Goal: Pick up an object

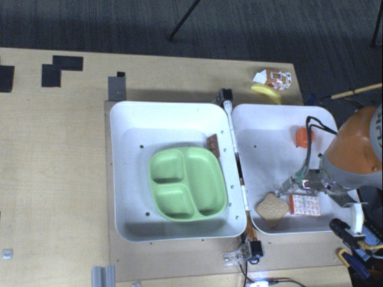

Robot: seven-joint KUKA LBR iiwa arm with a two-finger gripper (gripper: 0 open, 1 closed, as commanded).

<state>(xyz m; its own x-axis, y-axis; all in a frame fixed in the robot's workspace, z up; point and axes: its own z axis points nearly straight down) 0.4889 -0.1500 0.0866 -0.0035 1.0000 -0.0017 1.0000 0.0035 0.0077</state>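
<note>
camera view, arm (358, 151) over right bin (263, 130), jaws state unclear, bread slice (272, 207) beside red-patterned packet (305, 205), green tray (188, 183) in left bin (128, 160)

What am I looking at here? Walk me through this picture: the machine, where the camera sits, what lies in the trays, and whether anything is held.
This is one picture from a camera fixed above a wooden bench, looking down at a slant. Two shallow white bins sit side by side. The left bin holds a green divided plate, with a small brown thing by the bin's right wall. The grey and orange bulk at the right is a robot arm reaching into the right bin. Its claw hangs low in that bin, just above a tan, bread-like piece and a red and white packet. A small orange thing lies further back. I cannot see anything between the claw's tips, so I would not say that it holds anything. A yellow and white item lies on the bench behind the bins.
</note>
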